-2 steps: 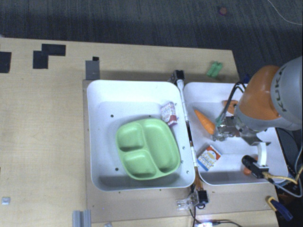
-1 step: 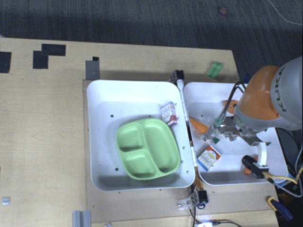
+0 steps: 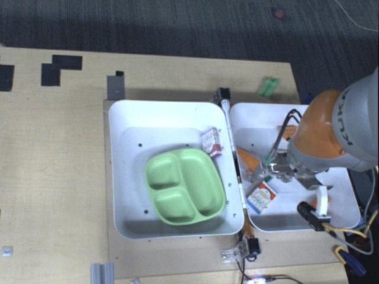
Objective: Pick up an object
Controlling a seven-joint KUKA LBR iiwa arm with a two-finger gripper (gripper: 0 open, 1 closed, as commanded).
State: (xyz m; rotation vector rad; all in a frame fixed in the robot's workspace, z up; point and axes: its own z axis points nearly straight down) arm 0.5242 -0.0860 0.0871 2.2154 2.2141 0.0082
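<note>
Hanging low over the right bin, our gripper sits near that bin's left wall; whether it is clenched or released we cannot tell. Just beside it, toward the bin's near edge, lies a small blue, white and orange carton, and an orange object rests against the left wall. The left bin holds a green divided plate and a red-and-white packet by its right wall.
</note>
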